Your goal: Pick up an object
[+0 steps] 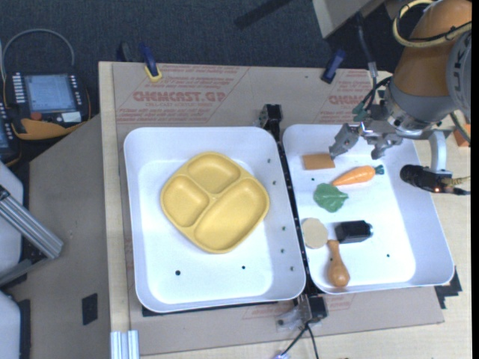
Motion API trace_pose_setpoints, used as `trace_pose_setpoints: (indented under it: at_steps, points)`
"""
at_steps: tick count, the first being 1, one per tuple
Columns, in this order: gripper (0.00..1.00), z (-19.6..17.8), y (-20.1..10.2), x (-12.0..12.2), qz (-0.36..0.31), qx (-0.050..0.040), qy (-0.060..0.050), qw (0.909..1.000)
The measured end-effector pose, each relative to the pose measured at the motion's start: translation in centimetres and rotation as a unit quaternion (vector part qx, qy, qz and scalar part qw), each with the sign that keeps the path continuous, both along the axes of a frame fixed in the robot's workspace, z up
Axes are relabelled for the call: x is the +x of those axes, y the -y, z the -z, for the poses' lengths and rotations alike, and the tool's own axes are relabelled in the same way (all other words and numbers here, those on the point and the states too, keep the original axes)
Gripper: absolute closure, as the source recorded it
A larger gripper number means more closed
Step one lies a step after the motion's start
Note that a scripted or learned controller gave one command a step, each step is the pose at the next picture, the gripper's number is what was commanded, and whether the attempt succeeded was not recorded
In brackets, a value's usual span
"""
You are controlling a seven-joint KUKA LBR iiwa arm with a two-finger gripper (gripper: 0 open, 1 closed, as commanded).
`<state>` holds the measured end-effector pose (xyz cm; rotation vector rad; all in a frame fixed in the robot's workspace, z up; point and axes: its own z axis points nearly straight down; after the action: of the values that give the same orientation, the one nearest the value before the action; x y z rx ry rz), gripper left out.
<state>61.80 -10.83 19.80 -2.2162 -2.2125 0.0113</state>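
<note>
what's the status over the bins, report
End effector open, holding nothing, above right bin. Carrot just below it, toast slice alongside. Nothing blocking.

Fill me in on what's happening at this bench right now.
A KUKA arm reaches in from the right, its gripper open and hovering above the far end of the right bin, holding nothing. Just below it lie a tan cracker and a toy carrot. Nearer the camera are a green leaf, a round cookie, a black block and a brown drumstick. The left bin holds a yellow divided plate.
</note>
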Motion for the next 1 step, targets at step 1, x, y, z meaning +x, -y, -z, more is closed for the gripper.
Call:
trace_pose_setpoints:
  at_steps: [1]
  points:
    - [0.0,-0.59,-0.01,0.26,-0.001,-0.0007,0.006,1.0]
